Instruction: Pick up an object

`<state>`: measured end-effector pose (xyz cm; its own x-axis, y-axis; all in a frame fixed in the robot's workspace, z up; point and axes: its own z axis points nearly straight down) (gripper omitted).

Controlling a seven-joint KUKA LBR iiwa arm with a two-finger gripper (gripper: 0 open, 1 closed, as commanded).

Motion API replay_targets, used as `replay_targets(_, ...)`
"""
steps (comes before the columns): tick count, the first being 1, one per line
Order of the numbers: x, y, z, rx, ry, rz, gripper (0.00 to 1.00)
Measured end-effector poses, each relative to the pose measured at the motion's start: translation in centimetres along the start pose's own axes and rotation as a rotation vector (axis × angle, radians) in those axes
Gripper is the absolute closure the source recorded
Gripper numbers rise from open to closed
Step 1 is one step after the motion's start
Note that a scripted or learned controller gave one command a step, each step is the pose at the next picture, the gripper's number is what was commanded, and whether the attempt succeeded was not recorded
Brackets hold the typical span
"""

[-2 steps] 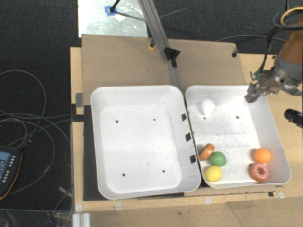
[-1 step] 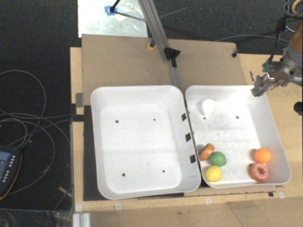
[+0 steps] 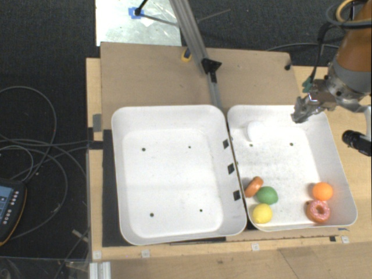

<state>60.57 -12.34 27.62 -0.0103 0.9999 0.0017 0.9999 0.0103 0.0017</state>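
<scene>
Standing beside the bench, I see the gripper (image 3: 300, 116) hanging over the far right corner of the right bin (image 3: 285, 156). Its fingers are too small and dark for me to tell how far they are apart, and I see nothing between them.

All the objects lie at the near end of this bin, well apart from the gripper: a small orange piece (image 3: 253, 186) touching a green ball (image 3: 267, 195), a yellow ball (image 3: 262, 213) just under them, and at the right an orange ball (image 3: 322, 191) beside a pink doughnut (image 3: 318, 211). A pale white object (image 3: 256, 131), hard to identify, lies nearer to the gripper.

I think the risk is this: the three left objects are crowded against the bin wall, so a finger can land on a neighbour and push the round things away. The white object is easy to miss against the white floor.

The left bin (image 3: 174, 173) stands on the same brown board (image 3: 244, 74). Around it is dark carpet (image 3: 46, 39) with loose cables (image 3: 35, 156), and a metal pole (image 3: 192, 28) leans over the board.
</scene>
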Motion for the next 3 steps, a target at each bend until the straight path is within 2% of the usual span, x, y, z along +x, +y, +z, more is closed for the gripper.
replay_targets(2,9.4,-4.2,-0.2,0.002,0.0,0.001,1.0)
replay_targets(3,13.9,-6.2,2.0,0.003,0.001,0.0,1.0)
